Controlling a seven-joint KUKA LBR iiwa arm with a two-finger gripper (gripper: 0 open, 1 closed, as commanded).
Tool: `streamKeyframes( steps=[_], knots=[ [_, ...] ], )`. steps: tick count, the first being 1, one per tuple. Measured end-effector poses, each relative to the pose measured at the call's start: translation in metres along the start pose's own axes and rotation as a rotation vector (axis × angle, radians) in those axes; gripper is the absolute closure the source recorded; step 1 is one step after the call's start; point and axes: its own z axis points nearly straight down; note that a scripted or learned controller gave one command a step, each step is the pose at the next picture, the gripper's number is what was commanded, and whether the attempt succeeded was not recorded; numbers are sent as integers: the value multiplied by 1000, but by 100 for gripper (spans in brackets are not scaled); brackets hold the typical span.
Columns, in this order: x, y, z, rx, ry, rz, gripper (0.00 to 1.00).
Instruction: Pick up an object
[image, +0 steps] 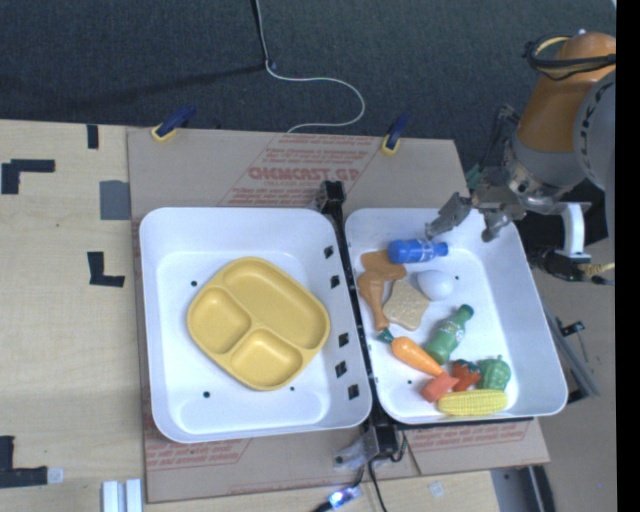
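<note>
Over the right bin (540, 330), the gripper (468, 220) is hovering with fingers spread wide, holding nothing. It's sitting just above the blue bottle (417, 250), so I'd drop straight down and straddle it before closing.

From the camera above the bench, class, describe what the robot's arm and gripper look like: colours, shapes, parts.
The arm is grey and rounded, with a broad orange band above the wrist. Its gripper is grey metal, with two thin fingers splayed apart from a compact body.
</note>
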Motion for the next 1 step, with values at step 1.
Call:
streamKeyframes(
  steps=[1],
  knots=[
    [0,3,-9,-14,-2,-3,0]
  ],
)
